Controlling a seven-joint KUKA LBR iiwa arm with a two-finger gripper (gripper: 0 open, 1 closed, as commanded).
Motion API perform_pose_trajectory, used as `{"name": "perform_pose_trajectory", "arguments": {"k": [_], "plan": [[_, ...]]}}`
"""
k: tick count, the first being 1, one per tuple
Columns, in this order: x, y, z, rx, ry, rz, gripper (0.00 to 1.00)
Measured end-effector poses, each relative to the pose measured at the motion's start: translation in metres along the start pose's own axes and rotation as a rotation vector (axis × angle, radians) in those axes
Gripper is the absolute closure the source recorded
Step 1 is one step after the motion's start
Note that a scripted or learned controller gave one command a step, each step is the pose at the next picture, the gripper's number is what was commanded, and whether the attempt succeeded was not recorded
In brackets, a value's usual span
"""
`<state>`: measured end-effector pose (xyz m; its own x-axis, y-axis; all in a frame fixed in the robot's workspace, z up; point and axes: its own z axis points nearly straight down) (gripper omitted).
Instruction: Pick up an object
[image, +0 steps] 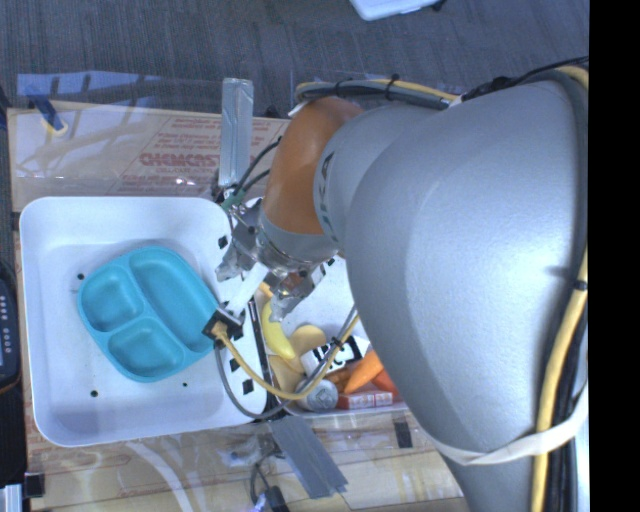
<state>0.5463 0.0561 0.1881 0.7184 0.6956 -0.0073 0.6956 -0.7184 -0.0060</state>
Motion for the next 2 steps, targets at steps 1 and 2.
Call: {"name": "perform_pose_trajectory", "arguments": {"k": [1, 2], "plan": [[0.057, -0.068, 0.033, 0.002, -0.002, -0.149, 0.00], [0.130, -0.074, 0.090, -0.006, 0.005, -0.204, 0.00]]}}
